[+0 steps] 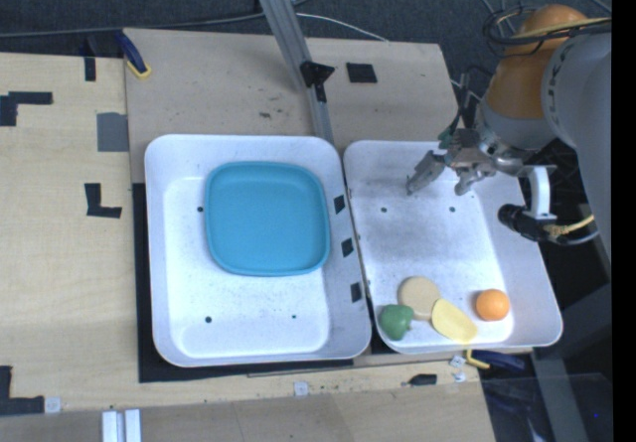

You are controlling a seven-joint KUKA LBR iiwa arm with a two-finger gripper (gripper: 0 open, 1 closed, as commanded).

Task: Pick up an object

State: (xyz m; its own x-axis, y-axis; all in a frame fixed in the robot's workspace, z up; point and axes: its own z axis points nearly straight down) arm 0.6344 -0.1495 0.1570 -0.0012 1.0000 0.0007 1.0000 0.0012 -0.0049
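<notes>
camera view shows the hand (442, 176) spread wide and holding nothing, above the far part of the right bin (517, 261). the objects lie well apart from it in the near corner: green piece (396, 320), beige disc (418, 293), yellow piece (453, 321), orange ball (491, 305). the left bin (179, 241) carries a blue plate (266, 218).

Two white bins (159, 231), the right one (517, 261) speckled with dark flecks; a turquoise-blue plate (266, 218) in the left bin. At the lower right of the frame: a green piece (396, 320), a tan disc (418, 293), a yellow piece (453, 321), an orange ball (491, 305). Grey arm (586, 82) with orange band (527, 73), upper right; pale wood bench (60, 231) with black tape marks
</notes>
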